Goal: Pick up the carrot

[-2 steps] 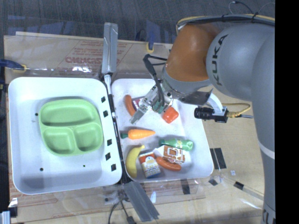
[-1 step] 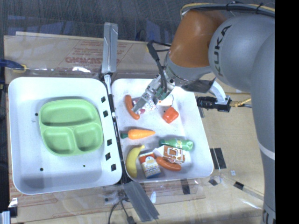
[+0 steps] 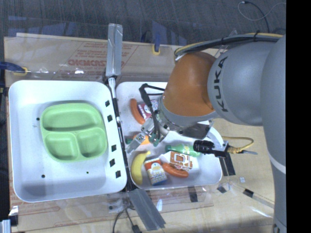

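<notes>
Orange tapered carrot (image 3: pixel 141 139) beneath hand (image 3: pixel 151 134), smooth white bin (image 3: pixel 214 176)

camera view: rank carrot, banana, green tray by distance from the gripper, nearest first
1. carrot: right bin, directly at the gripper, just left of its tip.
2. banana: right bin's lower left corner, below the gripper.
3. green tray: left bin, well to the gripper's left, across the divider.
</notes>
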Robot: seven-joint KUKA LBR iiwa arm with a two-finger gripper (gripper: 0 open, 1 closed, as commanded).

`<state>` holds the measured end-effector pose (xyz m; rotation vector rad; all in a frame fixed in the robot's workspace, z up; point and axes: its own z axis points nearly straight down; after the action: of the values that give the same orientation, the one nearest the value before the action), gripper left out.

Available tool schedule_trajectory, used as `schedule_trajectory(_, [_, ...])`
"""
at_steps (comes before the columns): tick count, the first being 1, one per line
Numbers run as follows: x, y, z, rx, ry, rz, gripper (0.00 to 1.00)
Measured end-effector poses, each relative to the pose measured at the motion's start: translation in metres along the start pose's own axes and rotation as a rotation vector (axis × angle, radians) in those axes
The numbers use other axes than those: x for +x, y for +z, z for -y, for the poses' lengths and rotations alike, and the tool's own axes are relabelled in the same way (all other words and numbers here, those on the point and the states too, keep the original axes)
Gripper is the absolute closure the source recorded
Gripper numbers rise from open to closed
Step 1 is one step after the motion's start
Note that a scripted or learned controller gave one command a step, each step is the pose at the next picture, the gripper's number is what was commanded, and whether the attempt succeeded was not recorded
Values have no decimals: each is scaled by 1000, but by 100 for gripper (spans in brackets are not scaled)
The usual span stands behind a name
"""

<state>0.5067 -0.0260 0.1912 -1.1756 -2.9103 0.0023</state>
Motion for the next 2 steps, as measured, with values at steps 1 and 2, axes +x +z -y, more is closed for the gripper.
schedule_trajectory(1, [-58, 0, 10, -1, 233, 2, 0])
schedule_trajectory(2, [-5, 0, 10, 0, 262, 0, 0])
